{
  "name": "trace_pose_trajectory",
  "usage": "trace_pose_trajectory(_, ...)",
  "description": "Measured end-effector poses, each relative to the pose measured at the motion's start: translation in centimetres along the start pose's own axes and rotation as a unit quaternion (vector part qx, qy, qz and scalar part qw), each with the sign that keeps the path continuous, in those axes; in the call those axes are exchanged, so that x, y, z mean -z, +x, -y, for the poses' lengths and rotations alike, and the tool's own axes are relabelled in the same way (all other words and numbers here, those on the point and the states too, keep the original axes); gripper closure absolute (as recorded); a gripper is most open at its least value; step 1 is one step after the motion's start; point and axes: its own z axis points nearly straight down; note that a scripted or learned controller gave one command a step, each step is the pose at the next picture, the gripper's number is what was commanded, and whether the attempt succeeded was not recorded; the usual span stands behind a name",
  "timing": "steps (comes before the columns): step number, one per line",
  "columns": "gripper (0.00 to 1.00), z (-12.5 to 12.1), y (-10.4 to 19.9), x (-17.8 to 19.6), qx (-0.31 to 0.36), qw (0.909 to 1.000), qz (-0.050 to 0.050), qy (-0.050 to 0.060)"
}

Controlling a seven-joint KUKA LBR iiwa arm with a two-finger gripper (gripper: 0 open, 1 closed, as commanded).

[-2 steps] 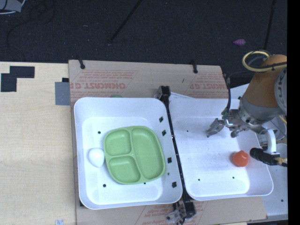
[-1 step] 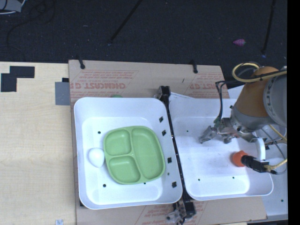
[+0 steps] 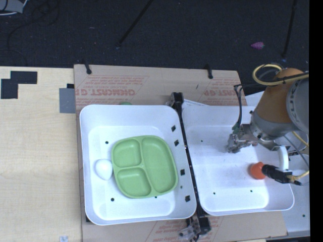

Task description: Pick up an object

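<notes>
The claw (image 3: 235, 144) hangs far from the orange ball (image 3: 257, 170); I cannot tell its state, so it may miss.

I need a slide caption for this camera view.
Gripper low in the right bin; green tray and white egg left.

Light even, soft, from overhead; no hard shadows. White bins (image 3: 96, 130) bright, near overexposed, floors washed pale with faint bluish cast. Faint soft shade under gripper (image 3: 233, 146) and along bin wall left of it. Dark floor (image 3: 151, 24) far above gripper underexposed, cables barely readable. Green tray (image 3: 144, 166) well left of gripper matte, no glare. Orange ball (image 3: 257, 170) just right and below gripper slightly smeared. Overall resolution low, edges soft, gripper detail muddy. Slight noise in dark areas.
</notes>
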Motion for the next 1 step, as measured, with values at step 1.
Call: trace_pose_trajectory(1,1.00,0.08,-0.23,6.35,0.001,1.0000,0.001,-0.003)
